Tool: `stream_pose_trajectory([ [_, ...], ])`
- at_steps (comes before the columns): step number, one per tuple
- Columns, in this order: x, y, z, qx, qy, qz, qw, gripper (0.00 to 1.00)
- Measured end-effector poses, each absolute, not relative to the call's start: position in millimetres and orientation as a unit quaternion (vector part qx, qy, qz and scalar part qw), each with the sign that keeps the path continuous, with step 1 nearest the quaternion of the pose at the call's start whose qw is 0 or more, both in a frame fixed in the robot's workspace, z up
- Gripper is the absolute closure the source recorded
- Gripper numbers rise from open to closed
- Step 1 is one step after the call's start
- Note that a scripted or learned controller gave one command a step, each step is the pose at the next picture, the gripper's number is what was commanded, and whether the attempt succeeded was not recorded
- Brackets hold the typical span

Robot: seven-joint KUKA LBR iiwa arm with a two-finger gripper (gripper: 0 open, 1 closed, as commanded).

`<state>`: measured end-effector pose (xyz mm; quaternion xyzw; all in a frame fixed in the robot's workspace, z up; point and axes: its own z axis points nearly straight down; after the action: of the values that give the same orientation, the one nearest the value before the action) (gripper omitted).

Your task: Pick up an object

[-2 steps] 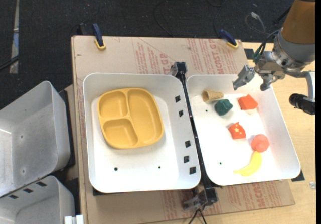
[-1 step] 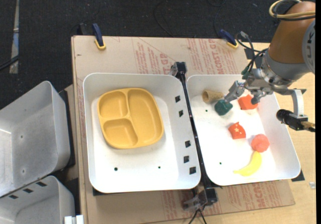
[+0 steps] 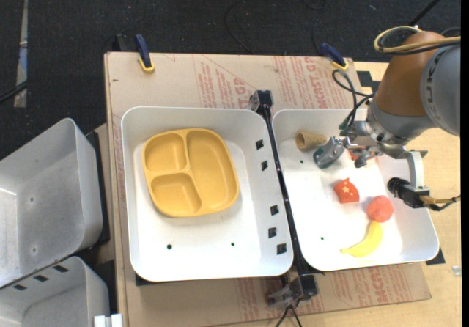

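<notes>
Four items in right bin [image 3: 421,241], mid-right of frame, loose for picking; claw [image 3: 327,152] above them, width cannot tell.

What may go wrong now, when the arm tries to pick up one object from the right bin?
1. The gripper hangs close beside the brown cone, near the right bin wall, so it may push the cone away rather than grasp it.
2. The red ball touches the banana; reaching for either may roll the ball.
</notes>
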<state>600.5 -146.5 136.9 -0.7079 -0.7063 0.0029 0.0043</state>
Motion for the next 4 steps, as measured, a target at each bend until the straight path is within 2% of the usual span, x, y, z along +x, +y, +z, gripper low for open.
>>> stream_pose_trajectory([
  [1,599.6,-145.9,86.9,-0.708,-0.706,0.0019,0.003,0.00],
  [2,600.8,-145.9,97.6,-0.708,-0.706,0.0011,0.002,1.00],
  [3,596.4,-136.9,146.3,-0.706,-0.708,-0.0004,0.000,1.00],
  [4,605.7,-129.8,196.1,-0.706,-0.709,-0.0006,-0.001,1.00],
])
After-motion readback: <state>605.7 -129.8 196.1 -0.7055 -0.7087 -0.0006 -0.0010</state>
